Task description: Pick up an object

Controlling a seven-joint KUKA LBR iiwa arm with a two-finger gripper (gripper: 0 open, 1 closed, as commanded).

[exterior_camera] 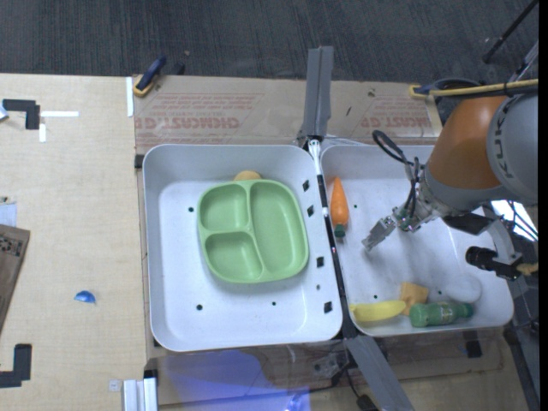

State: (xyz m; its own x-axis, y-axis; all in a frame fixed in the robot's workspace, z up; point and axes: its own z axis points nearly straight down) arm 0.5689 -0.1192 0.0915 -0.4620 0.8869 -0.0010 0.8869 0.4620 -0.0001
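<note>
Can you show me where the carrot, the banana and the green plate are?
Orange plastic carrot (339, 202): camera view, middle of its body.
Yellow plastic banana (379, 312): camera view, middle of its curve.
Light green divided plastic plate (276, 228): camera view, floor of its large right compartment.

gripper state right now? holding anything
gripper: over the right bin, nothing visible between its fingers; open or shut cannot be told.

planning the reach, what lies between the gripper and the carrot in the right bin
Bare white bin floor alone lies between the gripper and the carrot, in the camera view.
</note>
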